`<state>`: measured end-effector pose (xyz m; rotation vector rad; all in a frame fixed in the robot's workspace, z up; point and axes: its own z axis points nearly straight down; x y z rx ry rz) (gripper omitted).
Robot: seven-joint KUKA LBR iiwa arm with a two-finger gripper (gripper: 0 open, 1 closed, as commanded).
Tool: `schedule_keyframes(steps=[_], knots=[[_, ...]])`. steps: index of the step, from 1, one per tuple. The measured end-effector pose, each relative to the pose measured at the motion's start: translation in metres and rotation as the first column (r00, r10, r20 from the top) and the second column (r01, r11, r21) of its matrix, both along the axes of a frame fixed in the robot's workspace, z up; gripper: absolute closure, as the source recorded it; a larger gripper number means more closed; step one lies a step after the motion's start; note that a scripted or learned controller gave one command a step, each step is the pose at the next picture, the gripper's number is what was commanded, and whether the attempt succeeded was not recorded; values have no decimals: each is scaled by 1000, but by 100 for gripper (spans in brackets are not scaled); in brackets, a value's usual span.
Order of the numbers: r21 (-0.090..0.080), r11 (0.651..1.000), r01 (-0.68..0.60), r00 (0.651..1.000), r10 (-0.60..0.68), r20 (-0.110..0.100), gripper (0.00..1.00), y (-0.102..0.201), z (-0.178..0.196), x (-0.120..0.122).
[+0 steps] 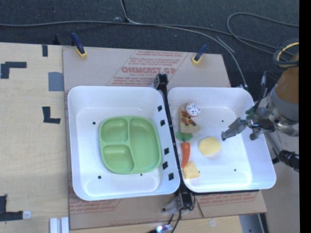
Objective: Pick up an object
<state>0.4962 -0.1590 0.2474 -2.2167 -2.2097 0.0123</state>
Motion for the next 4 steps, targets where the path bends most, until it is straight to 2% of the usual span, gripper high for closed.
schedule_keyframes(steps=[1, 2, 4], knots=[[-2, 1000, -4, 1000, 4, 12, 0, 1, 6, 2], [-1, 1000, -4, 1000, 4, 7, 0, 5, -58, 2], [-2, 1000, -4, 1000, 4, 8, 0, 4, -157, 5]])
